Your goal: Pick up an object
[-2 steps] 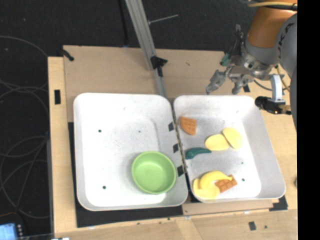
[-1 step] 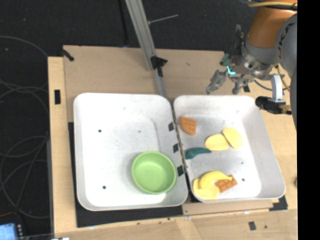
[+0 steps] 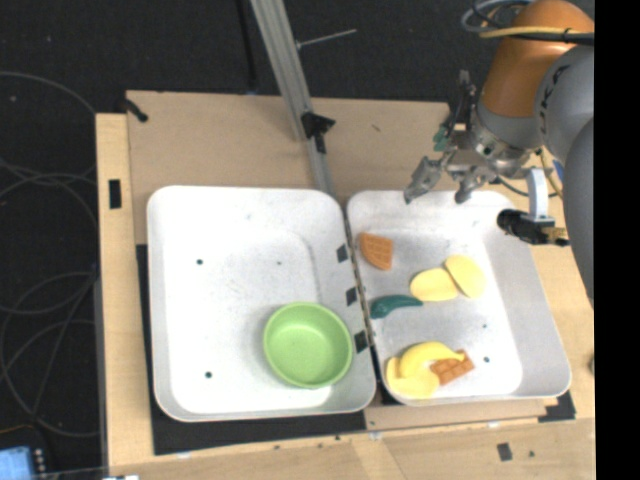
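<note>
Two white bins sit below. My gripper (image 3: 441,181) hangs open and empty over the right bin's (image 3: 520,268) far edge; the orange piece (image 3: 377,251) lies nearest, down-left.

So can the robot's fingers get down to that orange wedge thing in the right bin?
Probably yes. The gripper hangs open above the far edge of the right white bin, and the flat orange wedge piece lies alone on bare bin floor, apart from the yellow pieces, with nothing on top.
</note>
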Motion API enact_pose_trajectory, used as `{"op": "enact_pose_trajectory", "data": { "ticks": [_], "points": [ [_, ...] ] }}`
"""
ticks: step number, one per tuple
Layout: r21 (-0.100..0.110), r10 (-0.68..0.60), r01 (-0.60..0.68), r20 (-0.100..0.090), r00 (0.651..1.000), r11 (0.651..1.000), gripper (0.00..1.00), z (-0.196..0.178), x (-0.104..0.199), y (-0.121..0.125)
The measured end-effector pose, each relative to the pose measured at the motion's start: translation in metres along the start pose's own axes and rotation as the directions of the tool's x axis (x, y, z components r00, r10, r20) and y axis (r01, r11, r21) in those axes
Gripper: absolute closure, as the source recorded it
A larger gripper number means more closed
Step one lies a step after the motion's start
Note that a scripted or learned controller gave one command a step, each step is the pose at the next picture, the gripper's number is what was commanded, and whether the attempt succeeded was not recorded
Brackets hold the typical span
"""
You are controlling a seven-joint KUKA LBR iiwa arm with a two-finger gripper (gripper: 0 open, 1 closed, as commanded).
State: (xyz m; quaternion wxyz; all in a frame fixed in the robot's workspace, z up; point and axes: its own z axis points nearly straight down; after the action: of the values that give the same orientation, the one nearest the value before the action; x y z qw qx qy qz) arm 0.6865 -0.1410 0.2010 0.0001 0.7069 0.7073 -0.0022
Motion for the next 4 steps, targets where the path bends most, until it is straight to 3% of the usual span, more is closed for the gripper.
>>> {"op": "enact_pose_trajectory", "data": {
  "ticks": [2, 3, 4],
  "points": [
    [0.0, 0.0, 0.0, 0.0, 1.0, 1.0, 0.0, 0.102, -0.001, -0.006],
    [-0.007, 0.0, 0.0, 0.002, 1.0, 1.0, 1.0, 0.087, -0.002, -0.004],
    [-0.01, 0.001, -0.001, -0.003, 1.0, 1.0, 1.0, 0.043, -0.004, -0.001]
  ]
}}
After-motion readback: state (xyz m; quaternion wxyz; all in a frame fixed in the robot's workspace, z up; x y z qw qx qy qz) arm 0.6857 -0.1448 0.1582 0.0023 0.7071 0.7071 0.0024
